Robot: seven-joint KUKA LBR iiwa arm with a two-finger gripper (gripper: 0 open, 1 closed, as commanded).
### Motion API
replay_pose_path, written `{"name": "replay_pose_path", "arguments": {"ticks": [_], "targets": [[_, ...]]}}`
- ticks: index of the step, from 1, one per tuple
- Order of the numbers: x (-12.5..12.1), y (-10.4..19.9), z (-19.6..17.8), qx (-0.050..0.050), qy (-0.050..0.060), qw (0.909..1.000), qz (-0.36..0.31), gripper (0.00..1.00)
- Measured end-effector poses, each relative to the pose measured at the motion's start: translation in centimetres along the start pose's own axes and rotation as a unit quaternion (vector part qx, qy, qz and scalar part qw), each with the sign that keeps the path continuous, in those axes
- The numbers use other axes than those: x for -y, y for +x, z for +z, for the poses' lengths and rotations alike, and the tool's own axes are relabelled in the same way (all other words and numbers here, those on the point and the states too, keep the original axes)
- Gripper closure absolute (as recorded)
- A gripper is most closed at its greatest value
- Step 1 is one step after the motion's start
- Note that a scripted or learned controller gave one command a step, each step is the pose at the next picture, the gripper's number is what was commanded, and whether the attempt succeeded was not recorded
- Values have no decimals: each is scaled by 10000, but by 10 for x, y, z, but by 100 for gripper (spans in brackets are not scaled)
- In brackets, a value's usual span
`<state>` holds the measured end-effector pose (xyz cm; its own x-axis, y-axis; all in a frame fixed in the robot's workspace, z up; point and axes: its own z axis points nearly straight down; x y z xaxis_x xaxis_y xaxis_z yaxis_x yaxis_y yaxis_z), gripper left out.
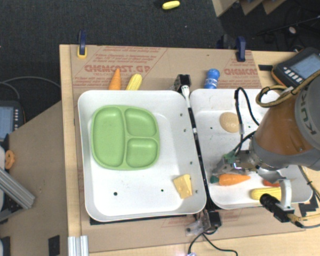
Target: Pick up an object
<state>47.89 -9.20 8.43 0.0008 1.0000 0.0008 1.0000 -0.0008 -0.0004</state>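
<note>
Carrot (pixel 234 180) lies flat in the right bin (pixel 218 199), long way left to right | gripper (pixel 230 164) sits just above it, very near | cannot tell how its grasping part is set | next move: straight down

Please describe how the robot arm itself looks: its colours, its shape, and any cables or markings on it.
The arm is thick and rounded, with a grey shell bearing dark lettering at the view's right edge and a wide orange band above the wrist. Black cables loop beside it. The end effector is a small metallic cluster with bits of green and red.
</note>
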Motion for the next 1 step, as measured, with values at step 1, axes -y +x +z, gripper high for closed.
{"name": "replay_pose_path", "arguments": {"ticks": [1], "targets": [[0,-3,0,1,-2,10000,-6,0]]}}
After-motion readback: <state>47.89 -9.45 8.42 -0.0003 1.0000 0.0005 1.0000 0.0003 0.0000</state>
